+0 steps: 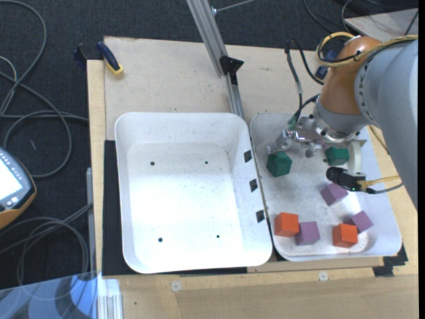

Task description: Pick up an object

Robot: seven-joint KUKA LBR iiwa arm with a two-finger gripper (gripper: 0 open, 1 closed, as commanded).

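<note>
Hand [300, 138] low over the upper part of the right bin [302, 195], right of frame centre. How far it is open: cannot tell, wrist body covers it. Nothing seen gripped.

Green cube [279, 163] just below-left of the hand, close to it, on the bin floor. Second green block [337, 155] just right of the hand, partly under the wrist.

Purple block [333, 193] lower right of the hand, mid-bin. Along the bin's lower edge, left to right: orange block [287, 224], purple cube [308, 232] touching it, orange cube [345, 234], then another purple piece [362, 220] beside that, slightly higher.

Left bin [121, 135] sits frame centre-left, next to the right bin.

Both bins on the bench [166, 72]. Blue-and-yellow tool [109, 56] at the bench's upper left corner. Metal rail [206, 25] runs slantwise from top centre down to between the bins.
</note>
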